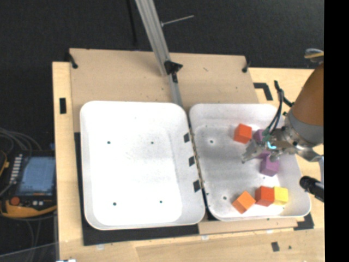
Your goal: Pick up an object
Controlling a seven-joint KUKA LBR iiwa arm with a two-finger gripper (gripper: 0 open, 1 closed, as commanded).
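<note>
No legible writing; gripper [260, 153] seemingly above purple block [269, 166].

- Lighting: even, fairly bright overhead; the floor [65, 15] stays dark.
- Glare: the left bin [133, 162] is near overexposed.
- Shadows: soft grey patches in the right bin [218, 157].
- Sharpness: slightly soft throughout.

We log in the right bin [218, 119]: gripper [260, 153] beside purple block [269, 166]; two orange blocks [243, 134], [244, 201]; red block [265, 195]; yellow block [281, 195].
</note>
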